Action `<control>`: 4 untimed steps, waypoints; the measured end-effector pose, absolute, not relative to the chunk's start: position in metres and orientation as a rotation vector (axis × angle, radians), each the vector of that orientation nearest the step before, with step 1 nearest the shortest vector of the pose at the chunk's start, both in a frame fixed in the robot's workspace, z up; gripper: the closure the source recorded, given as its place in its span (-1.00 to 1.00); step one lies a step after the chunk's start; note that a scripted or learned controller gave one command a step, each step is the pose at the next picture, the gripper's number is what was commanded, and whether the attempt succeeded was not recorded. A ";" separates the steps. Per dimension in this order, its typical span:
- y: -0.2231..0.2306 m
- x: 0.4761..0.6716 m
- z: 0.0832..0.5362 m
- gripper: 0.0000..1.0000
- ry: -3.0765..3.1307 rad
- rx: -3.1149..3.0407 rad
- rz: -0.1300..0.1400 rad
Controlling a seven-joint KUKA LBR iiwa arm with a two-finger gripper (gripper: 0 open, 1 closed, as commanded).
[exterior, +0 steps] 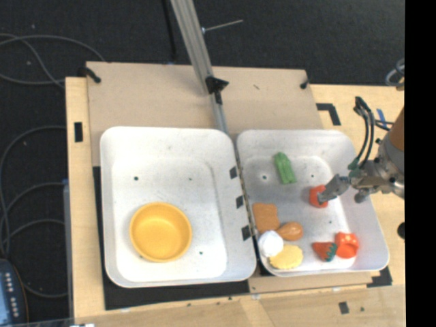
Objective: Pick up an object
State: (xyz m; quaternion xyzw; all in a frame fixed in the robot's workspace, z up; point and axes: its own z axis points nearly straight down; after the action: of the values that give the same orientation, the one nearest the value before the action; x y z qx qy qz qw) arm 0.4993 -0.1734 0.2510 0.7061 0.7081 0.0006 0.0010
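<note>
1. Looking down at the table [170,94], I see two shallow white bins side by side, the left bin [170,157] and the right bin [310,148].
2. My arm [381,172] reaches in from the right, over the right bin's right edge.
3. The gripper [329,192] points left and sits right against a small red-orange object [316,197] near the middle of the right bin; the object lies at the tip, but I cannot tell whether the gripper is clenched on it, released, or merely touching it.
4. A green toy vegetable [284,167] lies in the far part of the right bin, left of the gripper and apart from it.
5. Along the right bin's near side I see an orange-brown square piece [266,217], a brown rounded piece [291,231] just beside it, a white piece [270,243] touching a pale yellow piece [287,257], and a red toy with a green bit [338,246] further right.
6. The left bin holds a yellow bowl [161,231], upright, in its near-left part.
7. A metal rail [193,36] runs at a slant from the far side down toward the gap between the bins.
</note>
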 end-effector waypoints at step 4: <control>-0.177 0.496 0.100 -1.00 2.218 2.221 -0.001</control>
State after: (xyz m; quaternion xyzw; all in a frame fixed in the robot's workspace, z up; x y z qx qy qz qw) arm 0.4964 -0.1773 0.0995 0.7077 0.7065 -0.0004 0.0014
